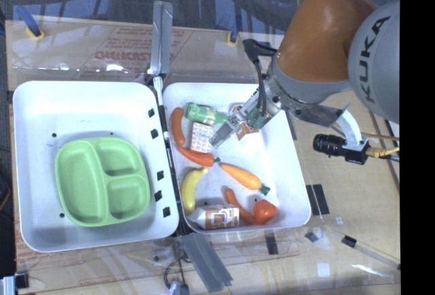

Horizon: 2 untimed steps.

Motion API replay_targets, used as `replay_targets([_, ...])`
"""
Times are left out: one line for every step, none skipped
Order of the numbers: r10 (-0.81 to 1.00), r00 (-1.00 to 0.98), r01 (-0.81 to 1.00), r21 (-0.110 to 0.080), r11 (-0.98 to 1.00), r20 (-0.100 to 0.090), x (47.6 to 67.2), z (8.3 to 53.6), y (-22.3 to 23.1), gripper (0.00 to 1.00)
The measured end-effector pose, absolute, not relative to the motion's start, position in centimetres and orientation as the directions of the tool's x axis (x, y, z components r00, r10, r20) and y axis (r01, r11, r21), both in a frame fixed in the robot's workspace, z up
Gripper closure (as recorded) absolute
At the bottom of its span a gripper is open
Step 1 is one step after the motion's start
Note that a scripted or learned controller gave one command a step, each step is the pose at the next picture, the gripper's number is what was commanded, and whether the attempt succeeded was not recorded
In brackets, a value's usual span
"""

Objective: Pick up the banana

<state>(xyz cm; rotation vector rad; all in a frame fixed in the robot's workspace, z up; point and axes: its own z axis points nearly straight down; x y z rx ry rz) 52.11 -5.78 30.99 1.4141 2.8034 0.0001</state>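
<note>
The banana [191, 188] is yellow with a greenish tip and lies at the front left of the right bin [289, 171], close to its left wall. My gripper [230, 129] hangs over the middle of that bin, above and to the right of the banana, near a red-and-white checked packet [201, 138]. Its fingers point down and left with nothing between them that I can make out. The grey arm with its orange band [326, 35] reaches in from the upper right.
The right bin also holds a green can [200, 113], a red sausage [178, 126], two carrots [239, 175], a tomato [266, 210] and a brown can [217, 217] beside the banana. A green divided plate [103, 181] rests in the left bin [41, 110].
</note>
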Motion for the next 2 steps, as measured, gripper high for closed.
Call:
replay_targets([0.762, -0.647, 0.762, -0.003, 0.647, 0.001, 54.6, 23.2, -7.2, 0.00])
replay_targets([0.759, -0.652, 0.759, -0.003, 0.652, 0.001, 54.6, 24.3, -7.1, 1.00])
